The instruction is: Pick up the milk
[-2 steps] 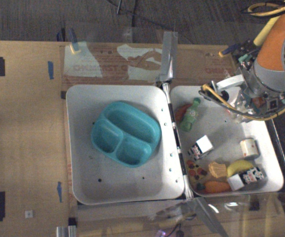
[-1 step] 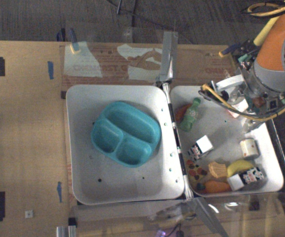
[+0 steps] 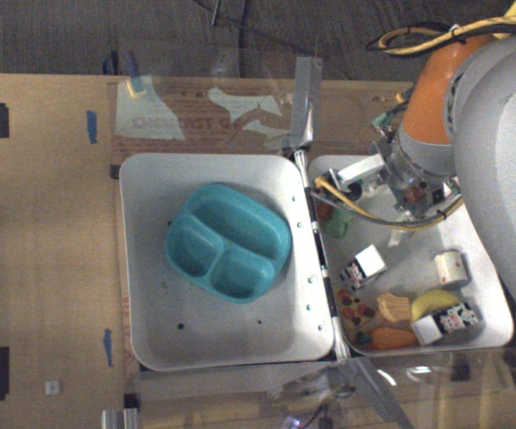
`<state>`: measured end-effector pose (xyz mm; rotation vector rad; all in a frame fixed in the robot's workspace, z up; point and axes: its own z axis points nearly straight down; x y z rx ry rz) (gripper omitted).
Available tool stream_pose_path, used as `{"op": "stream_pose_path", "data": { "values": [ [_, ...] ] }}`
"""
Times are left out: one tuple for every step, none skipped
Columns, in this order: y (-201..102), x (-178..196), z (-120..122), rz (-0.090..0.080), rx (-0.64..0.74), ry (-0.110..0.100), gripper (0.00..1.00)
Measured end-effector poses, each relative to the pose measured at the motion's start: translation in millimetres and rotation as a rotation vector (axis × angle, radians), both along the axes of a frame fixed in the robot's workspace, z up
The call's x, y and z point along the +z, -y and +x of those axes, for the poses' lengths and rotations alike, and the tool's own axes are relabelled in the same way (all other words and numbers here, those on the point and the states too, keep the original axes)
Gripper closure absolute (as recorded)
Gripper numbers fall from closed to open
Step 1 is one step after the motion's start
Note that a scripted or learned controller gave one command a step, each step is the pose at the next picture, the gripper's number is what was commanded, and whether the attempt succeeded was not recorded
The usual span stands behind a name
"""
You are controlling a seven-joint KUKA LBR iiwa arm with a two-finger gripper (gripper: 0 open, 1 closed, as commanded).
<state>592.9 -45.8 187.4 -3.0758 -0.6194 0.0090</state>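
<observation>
Camera view, arm [image 3: 472, 123] over right bin [image 3: 486, 266], grip state cannot tell, milk carton [image 3: 362, 266] below, teal tray [image 3: 228, 241] in left bin [image 3: 141, 266].

no readable text, labels or numbers

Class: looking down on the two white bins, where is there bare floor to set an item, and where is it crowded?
Free: left bin floor around the teal divided plate, widest along its near edge. Crowded: right bin's near end, where milk cartons and toy food cluster.
</observation>
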Motion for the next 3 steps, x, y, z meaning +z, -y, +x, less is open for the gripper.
{"op": "stream_pose_path", "data": {
  "values": [
    [51,-78,50,-0.001,0.071,0.003,0.0],
    [48,-98,53,-0.003,-0.072,0.006,0.0],
    [51,-99,65,-0.002,-0.15,0.001,0.0]
  ]
}}
